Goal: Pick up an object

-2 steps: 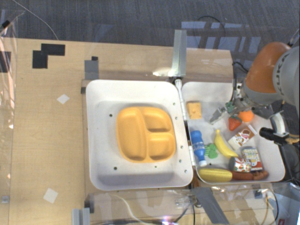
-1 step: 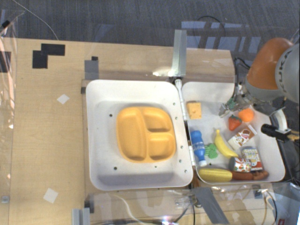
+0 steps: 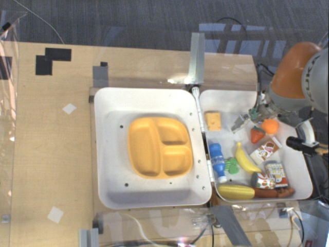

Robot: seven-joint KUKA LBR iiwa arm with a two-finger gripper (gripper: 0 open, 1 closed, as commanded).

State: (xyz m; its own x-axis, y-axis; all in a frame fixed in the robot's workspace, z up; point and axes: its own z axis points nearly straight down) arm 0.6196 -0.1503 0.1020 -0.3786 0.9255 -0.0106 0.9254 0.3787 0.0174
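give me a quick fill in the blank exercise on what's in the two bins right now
1. The yellow divided tray lies in the ____ bin as the camera sees it.
2. The banana lies in the ____ bin as the camera sees it.
3. The blue bottle lies against the right bin's ____ wall as the camera sees it.
4. The hand hovers beside a small round fruit coloured ____.

Missing words: left; right; left; orange
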